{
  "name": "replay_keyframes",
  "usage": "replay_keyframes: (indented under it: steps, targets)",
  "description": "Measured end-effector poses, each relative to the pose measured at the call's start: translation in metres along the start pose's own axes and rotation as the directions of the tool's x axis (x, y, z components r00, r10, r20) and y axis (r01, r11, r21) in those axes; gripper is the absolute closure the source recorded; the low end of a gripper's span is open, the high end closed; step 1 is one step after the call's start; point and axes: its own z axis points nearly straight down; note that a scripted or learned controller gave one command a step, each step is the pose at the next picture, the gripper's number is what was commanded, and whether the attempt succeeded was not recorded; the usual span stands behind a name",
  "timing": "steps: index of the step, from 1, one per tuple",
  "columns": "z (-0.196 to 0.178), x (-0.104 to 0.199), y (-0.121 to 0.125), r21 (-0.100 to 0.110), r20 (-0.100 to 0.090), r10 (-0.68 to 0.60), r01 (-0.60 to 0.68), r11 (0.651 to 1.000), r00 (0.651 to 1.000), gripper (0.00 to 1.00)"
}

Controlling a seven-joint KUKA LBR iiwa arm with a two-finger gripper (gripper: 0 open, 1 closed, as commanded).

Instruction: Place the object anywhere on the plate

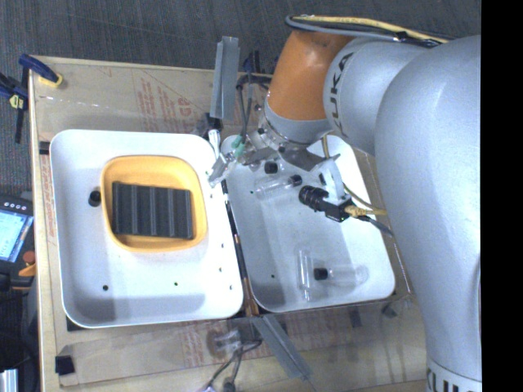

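- Left bin point(73, 284) holds the plate point(155, 170), a yellow-rimmed squarish dish with a dark ribbed insert in its middle.
- We see nothing resting on the plate yet, so we judge the placing as not done.
- Right bin point(278, 251) has a clear plastic object point(327, 274) with a small dark spot on it, lying near the front right corner. We take this as the likely task object, but it's transparent and hard to read.
- A small dark knob point(95, 196) sits in the left bin just beside the plate's left rim, not on it.
- Gripper point(237, 155) hangs over the divide between the two bins, near the back, close to the plate's right rim.
- The tool end is a cluttered mix of clear and metal parts; we cannot tell its state, or whether anything is carried there.
- Object and gripper are well apart: object at the front of the right bin, gripper at the back.
- Our read: early stage, or a missed try. Left to do is pick up the object, carry it across to the left bin and set it on the plate.
- Writing: "KUKA" partly readable on the grey arm point(425, 137) beside the orange band point(306, 76).
- Red printing on the brown board point(147, 88) under the bins, too small to read.
- A device with a lit screen point(10, 233) at the left edge, text illegible.
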Motion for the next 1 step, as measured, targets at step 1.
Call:
replay_keyframes:
  steps: [1]
  targets:
    - [-0.0458, 0.0496, 0.0, -0.003, 0.001, 0.195, -0.195, 0.981, 0.981, 0.0]
